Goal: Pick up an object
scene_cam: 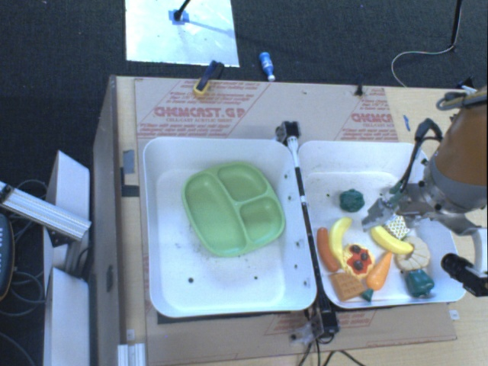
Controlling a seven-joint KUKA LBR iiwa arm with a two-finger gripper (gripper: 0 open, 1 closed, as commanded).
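White plastic, two shallow bins side by side on a brown bench printed with red lettering. Left bin (175,280): held one pale green divided plate (232,207) with three compartments, lying flat slightly toward the far side of the bin's middle. Right bin (320,162): held a cluster of toy food gathered toward its near half. Items recorded there: a dark green round piece (351,200) near the bin's centre, apart from the others; a yellow banana (338,235) standing nearly upright in the view, just beside an orange sausage-shaped piece (328,249) on its left; a small pizza slice with red dots (357,258) to the right of those; an orange carrot (379,271) touching the slice's right edge; a brown cracker-like square (349,286) at the near wall; a second banana (391,240) lying slantwise farther right; a pale round biscuit (412,259) just near of it; and a dark teal piece (419,283) in the near right corner. Arm: grey with an orange band, entered from the right and hung over the right bin's right side. Gripper (390,218): sat low, just above the second banana and touching or nearly touching its far end; whether its fingers were apart or together could not be told, and nothing was seen held between them. A black bar (298,178) ran along the seam between the bins.
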